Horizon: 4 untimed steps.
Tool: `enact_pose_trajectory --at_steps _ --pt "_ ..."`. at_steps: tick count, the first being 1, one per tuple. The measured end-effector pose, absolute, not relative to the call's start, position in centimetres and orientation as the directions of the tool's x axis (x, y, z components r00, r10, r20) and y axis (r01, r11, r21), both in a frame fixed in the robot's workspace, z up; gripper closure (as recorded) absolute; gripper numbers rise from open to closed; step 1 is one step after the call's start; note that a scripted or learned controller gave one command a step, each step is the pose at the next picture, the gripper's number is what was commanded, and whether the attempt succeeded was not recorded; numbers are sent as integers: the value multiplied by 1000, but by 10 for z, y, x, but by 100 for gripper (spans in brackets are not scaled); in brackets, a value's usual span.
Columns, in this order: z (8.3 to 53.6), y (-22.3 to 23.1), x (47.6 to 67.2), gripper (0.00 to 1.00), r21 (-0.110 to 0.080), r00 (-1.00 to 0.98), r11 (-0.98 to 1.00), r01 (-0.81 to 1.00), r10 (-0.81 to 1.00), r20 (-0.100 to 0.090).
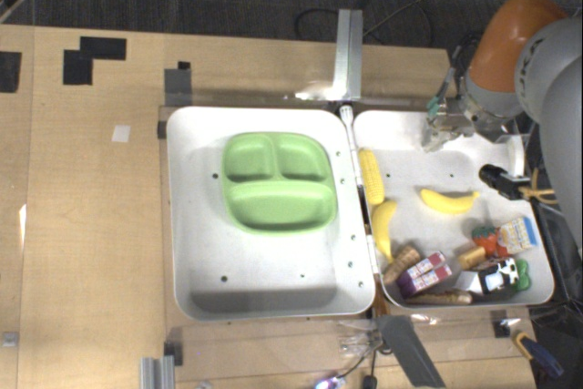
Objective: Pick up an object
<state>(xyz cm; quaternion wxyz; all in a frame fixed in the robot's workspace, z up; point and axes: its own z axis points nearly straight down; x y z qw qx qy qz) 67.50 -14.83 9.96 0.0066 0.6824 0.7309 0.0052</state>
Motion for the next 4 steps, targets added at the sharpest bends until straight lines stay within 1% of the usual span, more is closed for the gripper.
enact_pose_trajectory --at_steps 1,2,3,4 --pt "100 -148 675 0 16 -69 69 997 998 -2" --pt "89 -172 626 0 11 -65 65 998 998 -2" --pt "91 -154 576 0 17 -255 255 967 967 -7" --pt "101 -151 579 100 21 -257 257 966 966 -4"
